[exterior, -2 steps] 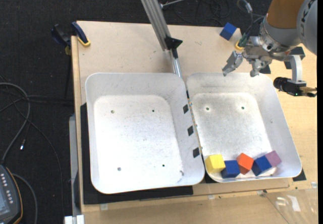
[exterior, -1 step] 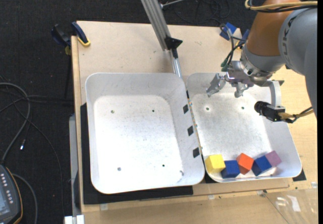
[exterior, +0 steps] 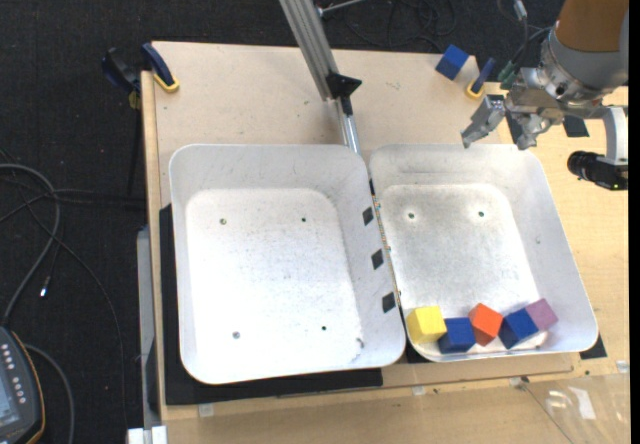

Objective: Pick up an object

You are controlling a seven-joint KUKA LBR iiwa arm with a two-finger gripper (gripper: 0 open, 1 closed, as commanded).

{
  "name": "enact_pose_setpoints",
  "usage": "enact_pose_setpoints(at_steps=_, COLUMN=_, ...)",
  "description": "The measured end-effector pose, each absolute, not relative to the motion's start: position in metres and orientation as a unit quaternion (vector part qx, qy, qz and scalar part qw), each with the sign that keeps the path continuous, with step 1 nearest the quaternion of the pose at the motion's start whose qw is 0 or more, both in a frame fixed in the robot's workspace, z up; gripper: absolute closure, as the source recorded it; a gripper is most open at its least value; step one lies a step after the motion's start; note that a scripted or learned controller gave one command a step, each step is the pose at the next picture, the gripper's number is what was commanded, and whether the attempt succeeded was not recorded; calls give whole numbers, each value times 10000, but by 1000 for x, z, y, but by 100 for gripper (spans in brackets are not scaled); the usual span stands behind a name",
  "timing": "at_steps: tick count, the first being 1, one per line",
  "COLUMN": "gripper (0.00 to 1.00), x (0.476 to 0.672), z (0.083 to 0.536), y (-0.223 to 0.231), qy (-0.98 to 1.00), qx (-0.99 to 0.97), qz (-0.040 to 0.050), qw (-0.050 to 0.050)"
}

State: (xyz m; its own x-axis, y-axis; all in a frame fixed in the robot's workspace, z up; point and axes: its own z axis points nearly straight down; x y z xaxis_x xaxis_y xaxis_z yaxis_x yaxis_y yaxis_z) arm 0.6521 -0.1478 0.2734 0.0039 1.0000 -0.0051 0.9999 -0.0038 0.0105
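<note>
Several small cubes lie in a row along the near edge of the right bin (exterior: 560, 232): a yellow cube (exterior: 427, 322), a blue cube (exterior: 458, 334), an orange cube (exterior: 486, 322), another blue cube (exterior: 518, 328) and a purple cube (exterior: 542, 313). My gripper (exterior: 503, 129) hangs above the far right corner of that bin, well away from the cubes. Its fingers (exterior: 480, 126) stand spread, open, with nothing between them.
The left bin (exterior: 200, 172) lies beside the right one. A lone blue cube (exterior: 453, 62) rests on the bench beyond the bins. A slanted metal pole (exterior: 305, 17) crosses the far side, ending at the seam between the bins. A clamp (exterior: 150, 67) grips the bench's far left corner.
</note>
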Motion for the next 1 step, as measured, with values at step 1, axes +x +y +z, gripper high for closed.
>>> enact_pose_setpoints(at_steps=1, gripper=0, x=661, z=292, y=-96, qy=7099, qx=7043, qz=20, qw=15)
